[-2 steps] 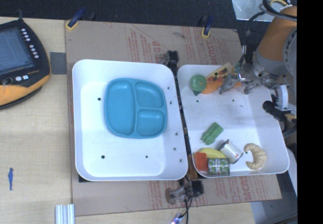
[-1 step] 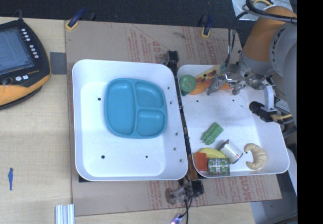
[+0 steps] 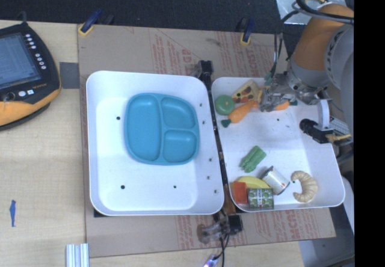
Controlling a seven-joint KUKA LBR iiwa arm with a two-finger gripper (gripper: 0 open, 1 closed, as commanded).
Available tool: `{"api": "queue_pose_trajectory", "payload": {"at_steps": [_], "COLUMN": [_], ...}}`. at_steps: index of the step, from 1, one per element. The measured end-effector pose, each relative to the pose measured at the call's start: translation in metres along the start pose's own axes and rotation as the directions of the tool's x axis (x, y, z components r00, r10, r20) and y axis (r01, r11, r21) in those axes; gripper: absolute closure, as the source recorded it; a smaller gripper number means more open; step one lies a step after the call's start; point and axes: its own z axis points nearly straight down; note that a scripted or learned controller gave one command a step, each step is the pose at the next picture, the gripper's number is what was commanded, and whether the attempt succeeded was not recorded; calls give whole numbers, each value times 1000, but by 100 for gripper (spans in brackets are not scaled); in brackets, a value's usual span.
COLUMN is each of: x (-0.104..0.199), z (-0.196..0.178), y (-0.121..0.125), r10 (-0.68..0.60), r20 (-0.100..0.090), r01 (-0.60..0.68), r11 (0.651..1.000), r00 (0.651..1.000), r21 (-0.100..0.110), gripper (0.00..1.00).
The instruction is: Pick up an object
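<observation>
My gripper (image 3: 272, 100) hangs low over the far end of the right bin (image 3: 328, 166), just right of a yellow pizza-slice toy (image 3: 245, 89) and an orange carrot (image 3: 240, 112). A green round toy (image 3: 225, 104) lies left of the carrot. Mid-bin lies a green ridged vegetable (image 3: 252, 158). Along the near edge sit a yellow banana (image 3: 253, 182), a red piece (image 3: 239, 190), a labelled can (image 3: 260, 199), a small silver can (image 3: 276, 180) and a croissant (image 3: 305, 186). The wrist hides what is under the gripper.
The left bin (image 3: 105, 157) holds a blue divided plate (image 3: 162, 128). A black part of the arm's fittings (image 3: 315, 130) overhangs the right bin's right rim. An orange-edged control pendant (image 3: 21, 76) lies on the bench at far left. Clamps (image 3: 206, 69) join the bins.
</observation>
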Motion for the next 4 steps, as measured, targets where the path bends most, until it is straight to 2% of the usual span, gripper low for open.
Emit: {"api": "queue_pose_trajectory", "payload": {"at_steps": [1,2,3,4], "x": [-56,-55,-6,-30], "z": [-90,-89,12,10], "y": [0,0,-60,-24], "r10": [5,4,3,0], "r20": [1,0,0,-10], "r01": [-5,-4,-3,0], "r11": [1000,1000,1000,1000], "r00": [1000,1000,1000,1000], "r21": [-8,-7,-2,-2], "gripper": [100,0,0,0]}}
